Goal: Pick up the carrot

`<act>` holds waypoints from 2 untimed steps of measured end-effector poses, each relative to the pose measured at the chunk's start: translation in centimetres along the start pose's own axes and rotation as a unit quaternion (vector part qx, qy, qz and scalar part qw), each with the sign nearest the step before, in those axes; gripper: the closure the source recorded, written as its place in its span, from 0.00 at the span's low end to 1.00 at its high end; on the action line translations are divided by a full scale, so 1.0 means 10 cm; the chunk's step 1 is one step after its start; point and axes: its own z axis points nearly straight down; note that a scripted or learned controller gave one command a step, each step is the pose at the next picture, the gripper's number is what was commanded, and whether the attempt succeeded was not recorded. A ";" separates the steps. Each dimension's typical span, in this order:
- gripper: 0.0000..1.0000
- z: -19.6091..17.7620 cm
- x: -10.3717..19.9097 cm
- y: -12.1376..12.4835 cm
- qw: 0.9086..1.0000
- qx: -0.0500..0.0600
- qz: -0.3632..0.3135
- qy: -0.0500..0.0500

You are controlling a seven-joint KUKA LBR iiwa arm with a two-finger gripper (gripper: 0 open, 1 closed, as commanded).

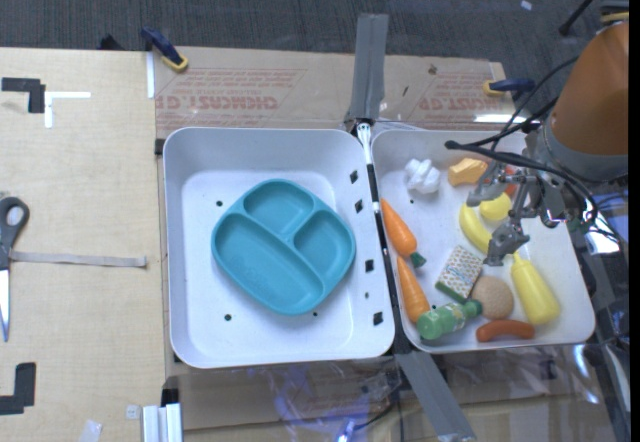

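Hovering pincer [508, 230], carrot [397, 228] apart

Red lettering is printed on the cardboard [250, 90] at 12 o'clock, but it's upside down and can't be read.

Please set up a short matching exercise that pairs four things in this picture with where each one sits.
Things:
1. blue plate
2. white object
3. scissors
4. red sausage

Places:
A. on the bench, left of both bins
B. near edge of the right bin
C. middle of the left bin
D. far end of the right bin

Pairs: 1-C, 2-D, 3-A, 4-B
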 end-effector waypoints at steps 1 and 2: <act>0.00 1.14 -0.35 0.24 0.996 0.000 -0.092 -0.004; 0.00 0.19 0.45 0.72 0.990 -0.001 -0.143 0.000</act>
